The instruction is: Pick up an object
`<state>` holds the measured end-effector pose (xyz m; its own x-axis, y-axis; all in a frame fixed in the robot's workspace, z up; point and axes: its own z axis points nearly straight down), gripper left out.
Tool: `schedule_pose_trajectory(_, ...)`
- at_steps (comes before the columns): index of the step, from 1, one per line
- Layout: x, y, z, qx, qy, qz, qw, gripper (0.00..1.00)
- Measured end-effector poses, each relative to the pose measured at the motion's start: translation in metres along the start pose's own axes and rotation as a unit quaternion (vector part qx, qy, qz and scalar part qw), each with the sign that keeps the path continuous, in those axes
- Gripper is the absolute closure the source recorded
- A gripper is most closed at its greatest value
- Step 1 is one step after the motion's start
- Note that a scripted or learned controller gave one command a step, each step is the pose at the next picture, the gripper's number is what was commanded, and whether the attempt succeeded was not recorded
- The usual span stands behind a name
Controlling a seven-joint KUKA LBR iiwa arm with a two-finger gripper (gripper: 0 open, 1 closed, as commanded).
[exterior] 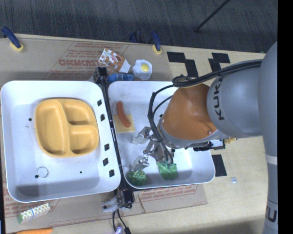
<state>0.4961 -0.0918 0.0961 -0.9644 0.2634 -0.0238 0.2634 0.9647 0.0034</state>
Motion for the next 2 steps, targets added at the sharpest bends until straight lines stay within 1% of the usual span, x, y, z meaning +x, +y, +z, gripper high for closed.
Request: schedule_pose_trajectory(2,0.0,0.0,0.0,0.0,0.0,0.0,1.0,0.0)
